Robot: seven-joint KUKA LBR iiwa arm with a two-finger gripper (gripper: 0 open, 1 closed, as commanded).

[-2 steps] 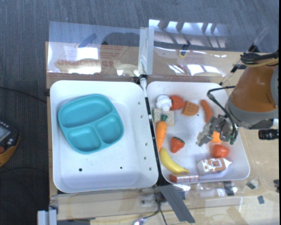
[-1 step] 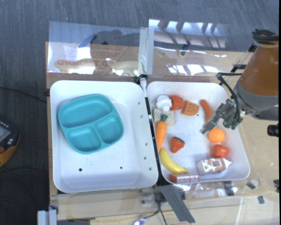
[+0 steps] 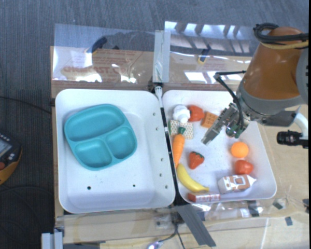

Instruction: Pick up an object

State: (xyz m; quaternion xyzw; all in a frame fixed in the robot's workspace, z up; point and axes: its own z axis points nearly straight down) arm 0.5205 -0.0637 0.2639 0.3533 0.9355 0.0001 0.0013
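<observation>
My gripper (image 3: 224, 127) hung over the right bin (image 3: 267, 175), its fingers apart and gripping nothing. The orange (image 3: 239, 149) lay near it at about four o'clock, the strawberry (image 3: 196, 160) farther off at seven. I judged the orange the easier target: centre above it, descend straight, then close around its widest part.

Two white bins sit side by side: the left bin (image 3: 145, 191) and the right bin (image 3: 267, 183). The left one carries one teal divided plate (image 3: 100, 135). The right one carries one banana (image 3: 189, 179), one carrot (image 3: 178, 147), one strawberry (image 3: 196, 160), one orange (image 3: 239, 150), two red tomato-like pieces (image 3: 195, 113) (image 3: 243, 167), one waffle-like square (image 3: 209, 120), one white garlic-like bulb (image 3: 181, 113) and one small carton (image 3: 236, 183).
</observation>
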